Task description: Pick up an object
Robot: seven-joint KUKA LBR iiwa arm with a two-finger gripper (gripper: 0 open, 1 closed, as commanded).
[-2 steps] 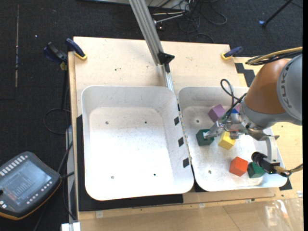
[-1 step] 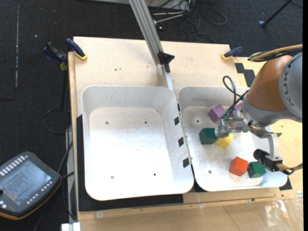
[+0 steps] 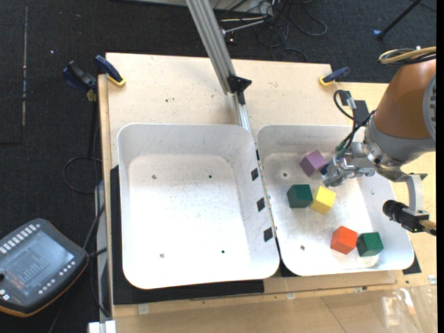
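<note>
The right bin (image 3: 388, 259) holds several blocks. A purple block (image 3: 313, 162) lies near its back, with a dark green block (image 3: 300, 195) and a yellow block (image 3: 323, 200) side by side just in front of it. An orange block (image 3: 343, 240) and a second green block (image 3: 370, 243) sit together near the front right. My gripper (image 3: 334, 175) hangs low over the bin, right next to the purple block and just above the yellow one. I see no block between its fingers.
The left bin (image 3: 139, 186) stands beside the right one, sharing a middle wall. A slanted metal pole (image 3: 211, 37) comes down to the bins' back edge. Clamps (image 3: 333, 76) sit at the bench's back corners. A teach pendant (image 3: 35, 266) lies on the floor at the left.
</note>
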